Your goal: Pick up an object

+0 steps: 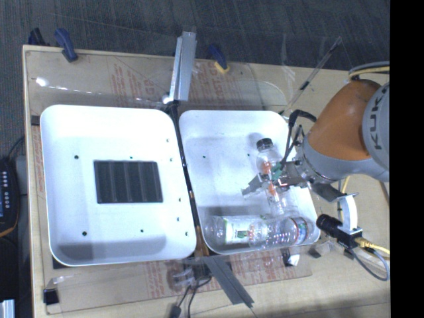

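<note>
Lying along the near wall of the right-hand shallow white plastic bin (199, 177), a clear plastic bottle with a green-and-white label (258, 231) is resting on its side, w/ a 2nd clear plastic bottle with a black cap (267, 156) lying at a slant further back, cap toward the far wall. The grey KUKA arm with its orange band (341, 134) is reaching in from the right, its 2-finger gripper (273, 179) sitting low over the slanted bottle's lower body, approx. between the 2 bottles. Whether the fingers are spread or closed can't be told; glare and clear plastic are hiding them, so no grasp is confirmed.

Risks, judging from this pose: clear round bottles are likely to roll or squirt sideways if pinched off-centre, and a slanted body is giving the fingers a poor line. The gripper is also working near the right wall, so a bottle may jam against it vs. lifting clean. The 2 bottles are lying near each other; a nudge to 1 could shift the other.

The left-hand white bin w/ a dark ribbed rectangular panel (128, 181) in its floor is sitting just beside.
</note>
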### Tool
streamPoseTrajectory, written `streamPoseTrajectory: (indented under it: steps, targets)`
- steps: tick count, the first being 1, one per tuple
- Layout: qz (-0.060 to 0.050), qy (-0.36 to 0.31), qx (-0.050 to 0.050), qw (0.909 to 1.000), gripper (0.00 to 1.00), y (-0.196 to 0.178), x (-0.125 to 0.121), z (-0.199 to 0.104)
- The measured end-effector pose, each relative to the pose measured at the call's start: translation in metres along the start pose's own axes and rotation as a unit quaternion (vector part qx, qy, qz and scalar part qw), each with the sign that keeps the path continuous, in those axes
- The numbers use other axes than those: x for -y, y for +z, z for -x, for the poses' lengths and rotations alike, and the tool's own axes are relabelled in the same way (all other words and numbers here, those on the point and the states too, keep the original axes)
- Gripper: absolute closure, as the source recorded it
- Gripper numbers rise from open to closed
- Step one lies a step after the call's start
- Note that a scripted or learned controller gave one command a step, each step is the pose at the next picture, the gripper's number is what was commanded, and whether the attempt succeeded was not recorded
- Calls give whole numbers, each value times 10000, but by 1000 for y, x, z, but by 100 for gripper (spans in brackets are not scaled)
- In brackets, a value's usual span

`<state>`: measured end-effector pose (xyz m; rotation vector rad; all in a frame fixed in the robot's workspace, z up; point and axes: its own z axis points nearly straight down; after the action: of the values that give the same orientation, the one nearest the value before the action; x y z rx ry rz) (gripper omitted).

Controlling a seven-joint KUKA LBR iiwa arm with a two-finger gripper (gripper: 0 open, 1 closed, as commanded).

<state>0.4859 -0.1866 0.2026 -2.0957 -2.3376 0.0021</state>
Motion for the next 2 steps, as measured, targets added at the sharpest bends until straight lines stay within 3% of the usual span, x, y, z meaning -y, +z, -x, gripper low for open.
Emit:
streamPoseTrajectory:
  steps: [1, 2]
  targets:
    - [-5, 573, 3, 9984, 0, 40, -46, 28]
    - [-7, 99, -1, 10000, 0, 87, -51, -34]
